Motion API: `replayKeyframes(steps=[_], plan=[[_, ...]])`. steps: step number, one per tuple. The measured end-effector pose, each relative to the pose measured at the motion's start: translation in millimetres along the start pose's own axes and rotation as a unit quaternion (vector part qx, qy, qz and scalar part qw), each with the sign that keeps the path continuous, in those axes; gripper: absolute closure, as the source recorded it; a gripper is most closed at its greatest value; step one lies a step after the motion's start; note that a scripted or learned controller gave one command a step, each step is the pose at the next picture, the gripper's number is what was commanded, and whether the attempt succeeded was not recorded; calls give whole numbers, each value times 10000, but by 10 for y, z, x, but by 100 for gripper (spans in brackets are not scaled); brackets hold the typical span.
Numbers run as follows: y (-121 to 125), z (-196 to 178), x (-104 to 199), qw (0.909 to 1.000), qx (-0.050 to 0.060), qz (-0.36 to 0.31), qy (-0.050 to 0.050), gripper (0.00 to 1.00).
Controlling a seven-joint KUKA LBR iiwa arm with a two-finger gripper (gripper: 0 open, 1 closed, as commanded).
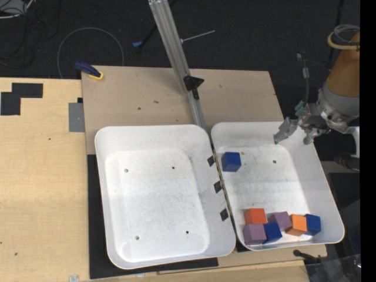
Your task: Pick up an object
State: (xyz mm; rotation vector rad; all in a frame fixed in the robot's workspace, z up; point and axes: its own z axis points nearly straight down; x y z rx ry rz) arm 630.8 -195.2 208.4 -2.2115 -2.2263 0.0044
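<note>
The pincer (296, 131) hangs over the top edge of the right bin (329, 187), spread apart with nothing in it. It could miss. The blue block (231, 161) is small and sits alone, so a push could make it slide away. That block lies well apart from the pincer, at about eight o'clock. More blocks huddle in a pile (281, 225) at six o'clock, near the bin's bottom edge.
</note>
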Motion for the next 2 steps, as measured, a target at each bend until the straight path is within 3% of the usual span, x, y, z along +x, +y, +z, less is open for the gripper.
replayKeyframes(steps=[1, 2], plan=[[-531, 580, 534, 10000, 33, 9, 21, 0], [-1124, 1178, 460, 10000, -27, 47, 10, 0]])
